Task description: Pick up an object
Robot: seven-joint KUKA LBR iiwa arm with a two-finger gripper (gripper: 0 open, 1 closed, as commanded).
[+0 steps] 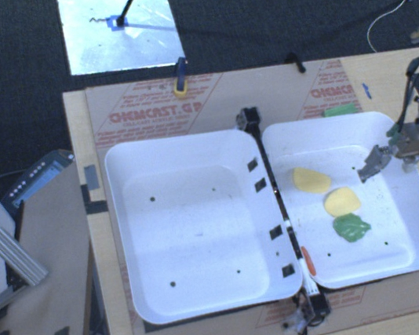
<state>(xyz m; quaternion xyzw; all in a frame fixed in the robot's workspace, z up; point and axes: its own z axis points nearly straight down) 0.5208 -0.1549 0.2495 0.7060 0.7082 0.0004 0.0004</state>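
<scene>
2 shallow white bins sit side by side on a wooden bench w/ a clear printed sheet under them. Left bin (196, 228) shows bare floor w/ a few small dark dots. Right bin (367, 255) holds 3 small soft-looking objs, grouped near its middle, closer to the divider than to the right wall.

Objs in right bin:
- upper yellow piece (311, 180), flat oval, nearest the divider.
- lower yellow piece (342, 201), just below and right of the 1st; the 2 are near each other, can't tell if edges touch.
- green piece (352, 227), crumpled, directly below the lower yellow piece, touching or almost touching it.

A small orange-red item (309, 260) lies along the divider strip (277, 207) at the right bin's near-left edge. Black clips sit along that strip.

Arm comes in from the right, orange band at frame edge. Gripper (370, 166) hangs over the right bin's upper-right area, tip pointing left toward the objs, well apart from the upper yellow piece and near but not touching the lower one. Nothing seen between the fingers. Whether fingers are apart or together: can't tell, tip is too small and blurred.

Beyond the bins: a yellow clamp (180, 88) at the sheet's far edge, a shiny metal plate (122, 26) on dark carpet, a white cable (394, 8) upper right.
</scene>
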